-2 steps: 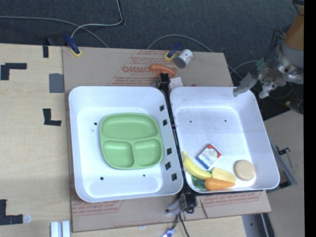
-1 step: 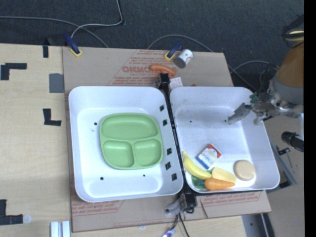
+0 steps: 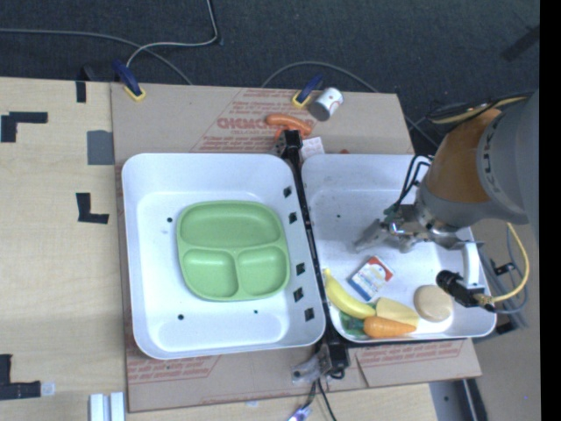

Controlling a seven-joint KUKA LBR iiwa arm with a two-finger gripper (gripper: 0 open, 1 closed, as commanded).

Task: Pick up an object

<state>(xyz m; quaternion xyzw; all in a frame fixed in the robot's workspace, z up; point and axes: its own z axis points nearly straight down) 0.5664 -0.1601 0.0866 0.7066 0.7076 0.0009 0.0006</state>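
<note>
Claw (image 3: 372, 235) hung with fingers spread, gripping nothing, in the right white plastic bin (image 3: 351, 169). Just below lay a small blue-and-white packet (image 3: 370, 278).

Both bins (image 3: 140, 235) look like smooth white plastic with a slight sheen. The green divided plate (image 3: 233, 249) is matt plastic. Cardboard sheet (image 3: 245, 121) under them is plain brown and dull, and the worktop (image 3: 53, 261) looks like pale wood. The banana (image 3: 347, 300) is shiny, toy-like plastic.
</note>
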